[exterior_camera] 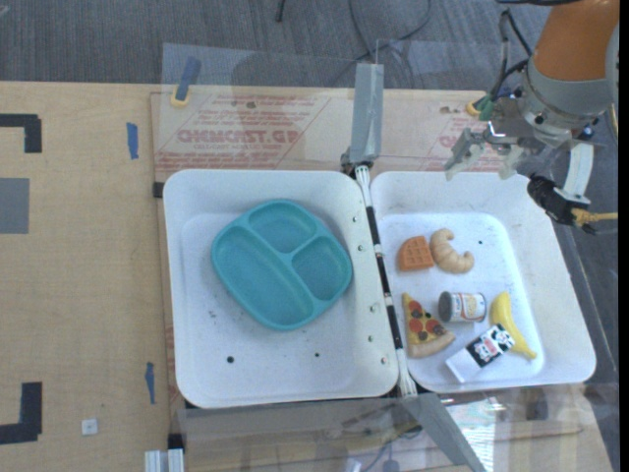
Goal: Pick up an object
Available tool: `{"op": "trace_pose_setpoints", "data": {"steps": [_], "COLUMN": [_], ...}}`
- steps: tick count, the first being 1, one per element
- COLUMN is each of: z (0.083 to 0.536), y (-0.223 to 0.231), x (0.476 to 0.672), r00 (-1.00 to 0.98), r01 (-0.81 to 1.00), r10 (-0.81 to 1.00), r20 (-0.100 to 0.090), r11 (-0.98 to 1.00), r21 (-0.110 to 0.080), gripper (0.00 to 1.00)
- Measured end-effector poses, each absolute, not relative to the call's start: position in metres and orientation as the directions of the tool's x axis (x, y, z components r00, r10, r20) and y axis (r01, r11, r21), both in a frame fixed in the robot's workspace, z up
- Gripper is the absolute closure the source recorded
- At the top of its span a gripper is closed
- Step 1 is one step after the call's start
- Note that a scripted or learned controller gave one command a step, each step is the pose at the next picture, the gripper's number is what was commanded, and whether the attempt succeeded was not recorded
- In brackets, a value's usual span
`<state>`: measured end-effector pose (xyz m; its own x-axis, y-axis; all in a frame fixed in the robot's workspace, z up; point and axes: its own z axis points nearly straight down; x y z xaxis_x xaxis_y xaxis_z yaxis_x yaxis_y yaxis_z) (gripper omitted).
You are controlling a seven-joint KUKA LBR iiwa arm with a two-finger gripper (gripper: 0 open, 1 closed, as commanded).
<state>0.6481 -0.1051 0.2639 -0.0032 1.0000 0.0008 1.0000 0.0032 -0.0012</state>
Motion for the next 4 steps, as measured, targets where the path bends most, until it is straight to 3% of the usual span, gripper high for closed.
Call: {"op": "trace_pose_setpoints", "data": {"steps": [1, 2, 3, 4], "z": [0.157, 0.089, 0.09, 0.1], "y": [-0.131, -0.162, -0.137, -0.137], "x": [0.548, 0.513, 0.484, 0.486], "r00": [0.056, 0.122, 0.049, 0.053], "r01": [0.998, 0.992, 0.999, 0.998], "r10": [0.998, 0.993, 0.999, 0.999], "r20": [0.0, 0.002, -0.004, -0.004], "r11": [-0.056, -0.122, -0.049, -0.053], "r21": [-0.001, 0.01, 0.019, 0.023], "gripper": [0.0, 0.0, 0.0, 1.0]}}
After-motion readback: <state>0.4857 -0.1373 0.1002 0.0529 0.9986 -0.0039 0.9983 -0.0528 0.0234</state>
